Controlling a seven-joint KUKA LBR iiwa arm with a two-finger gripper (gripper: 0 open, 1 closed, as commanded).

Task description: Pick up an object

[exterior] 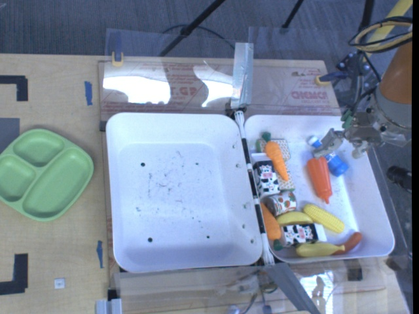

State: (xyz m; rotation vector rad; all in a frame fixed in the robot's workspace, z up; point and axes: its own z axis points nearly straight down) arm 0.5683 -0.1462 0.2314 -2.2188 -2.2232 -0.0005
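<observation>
My gripper (pixel 344 144) hangs over the far right part of the right bin (pixel 373 205), its two grey fingers spread apart with nothing between them. Just below it lie a blue cap-like piece (pixel 338 166) and a small white and blue item (pixel 315 141). A red-orange carrot-shaped toy (pixel 319 178) lies beside the blue piece. Along the bin's left wall sit an orange carrot (pixel 277 161), a cow-print box (pixel 266 177) and a small can (pixel 283 203). A yellow corn cob (pixel 322 218), a banana (pixel 319 248) and a second cow-print box (pixel 301 233) crowd the near corner.
The left bin (pixel 121 195) stands beside the right one, split from it by a thin wall. A green divided plate (pixel 42 173) rests on the bench at the far left. Clear plastic panels stand behind both bins. Cables hang near the arm at the upper right.
</observation>
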